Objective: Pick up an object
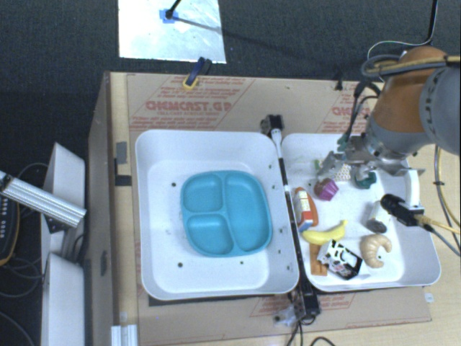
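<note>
Nothing looks picked up yet. Along the right bin's (432, 269) near edge lie a black-and-white object (340, 258), a yellow banana (324, 232) and a tan croissant-like piece (376, 247). Toward its middle sits a small purple object (328, 189). Just beyond it, near the far edge, the gripper (344, 166) hangs low; whether it is open or closed I cannot tell, and no item is visibly held

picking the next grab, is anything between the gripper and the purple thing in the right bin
Nothing visible stands between them. The gripper hangs over the back of the right bin, and the purple object lies just in front of it with bare bin floor around it. The banana lies further forward.
</note>
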### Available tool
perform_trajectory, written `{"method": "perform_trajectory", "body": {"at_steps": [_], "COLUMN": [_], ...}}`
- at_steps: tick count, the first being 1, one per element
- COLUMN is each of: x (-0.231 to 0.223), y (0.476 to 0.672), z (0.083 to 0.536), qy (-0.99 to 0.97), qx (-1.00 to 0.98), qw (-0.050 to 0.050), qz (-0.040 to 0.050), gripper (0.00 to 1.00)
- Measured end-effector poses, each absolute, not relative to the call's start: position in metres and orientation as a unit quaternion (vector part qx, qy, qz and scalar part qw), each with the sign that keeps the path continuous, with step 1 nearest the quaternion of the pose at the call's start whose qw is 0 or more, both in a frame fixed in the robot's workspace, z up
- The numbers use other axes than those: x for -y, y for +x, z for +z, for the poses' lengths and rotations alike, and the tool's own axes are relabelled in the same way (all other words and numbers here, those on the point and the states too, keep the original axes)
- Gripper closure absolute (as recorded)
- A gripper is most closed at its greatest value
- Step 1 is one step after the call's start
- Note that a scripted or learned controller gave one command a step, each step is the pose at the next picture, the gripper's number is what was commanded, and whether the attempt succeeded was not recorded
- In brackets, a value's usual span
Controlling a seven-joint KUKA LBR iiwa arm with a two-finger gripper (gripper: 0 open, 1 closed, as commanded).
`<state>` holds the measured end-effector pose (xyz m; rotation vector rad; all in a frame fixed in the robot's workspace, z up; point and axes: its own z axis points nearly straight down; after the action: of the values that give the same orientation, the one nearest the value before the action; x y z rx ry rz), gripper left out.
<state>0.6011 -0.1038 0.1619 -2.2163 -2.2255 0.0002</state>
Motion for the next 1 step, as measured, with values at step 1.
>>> {"method": "perform_trajectory", "body": {"at_steps": [1], "x": [0.0912], "y": [0.6105], "z": [0.0837], "qy": [-0.706], "qx": [0.708], "qw": [0.000], "qz": [-0.0001], "gripper": [0.00]}}
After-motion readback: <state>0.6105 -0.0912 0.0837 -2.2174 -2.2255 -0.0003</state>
